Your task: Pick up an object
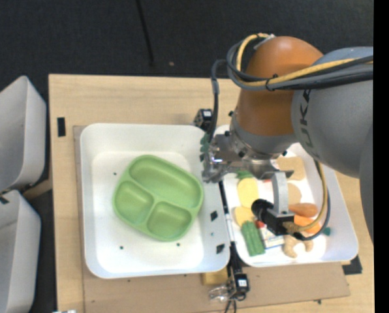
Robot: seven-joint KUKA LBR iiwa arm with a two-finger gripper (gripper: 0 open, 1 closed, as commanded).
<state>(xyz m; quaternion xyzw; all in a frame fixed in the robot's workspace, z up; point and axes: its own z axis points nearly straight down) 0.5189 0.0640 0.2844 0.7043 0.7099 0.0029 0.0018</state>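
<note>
Green and probably light and stiff, the small rectangular plastic block (252, 238) in the right white bin (341, 230) suits a pinch across its narrow sides; whether the gripper (245, 171) is clenched, I cannot tell.

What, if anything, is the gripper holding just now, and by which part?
Cannot be told: the orange-banded grey arm largely covers the gripper, low over the mixed small items in the right shallow white bin.

Left bin (90, 175) and right bin (343, 238) were both plain white; divided plate (158, 197) was light green all over; yellow piece (247, 189), darker green block (252, 238), orange bit (303, 209); bench (116, 96) was pale wood.
</note>
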